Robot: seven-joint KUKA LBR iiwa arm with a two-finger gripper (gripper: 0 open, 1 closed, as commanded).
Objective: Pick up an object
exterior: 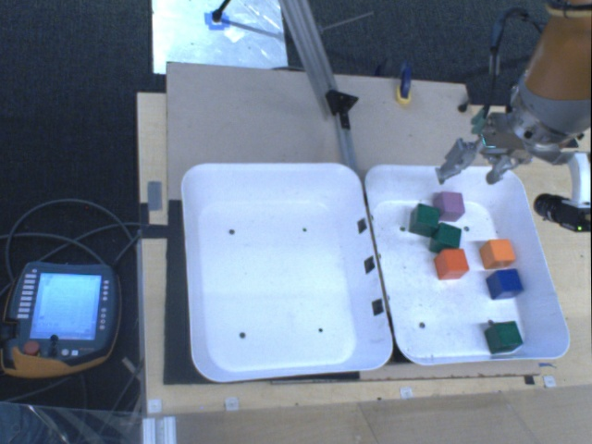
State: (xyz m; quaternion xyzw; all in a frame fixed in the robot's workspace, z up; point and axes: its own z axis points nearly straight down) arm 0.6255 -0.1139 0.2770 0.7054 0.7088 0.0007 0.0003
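Purple block (pixel 450 204) — one, beside three green, two orange and one blue — sits just below your fingers (pixel 477 166), which hang spread apart, gripping nothing.

You see, in the white right bin (pixel 541 326), one purple cube (pixel 450 204), three dark green cubes (pixel 425 218) (pixel 446 238) (pixel 503 337), two orange cubes (pixel 451 264) (pixel 498 252), one blue cube (pixel 504 283); white left bin (pixel 199 248) has small black dots.

Fixed overhead view, slanted onto both bins (pixel 277 178)
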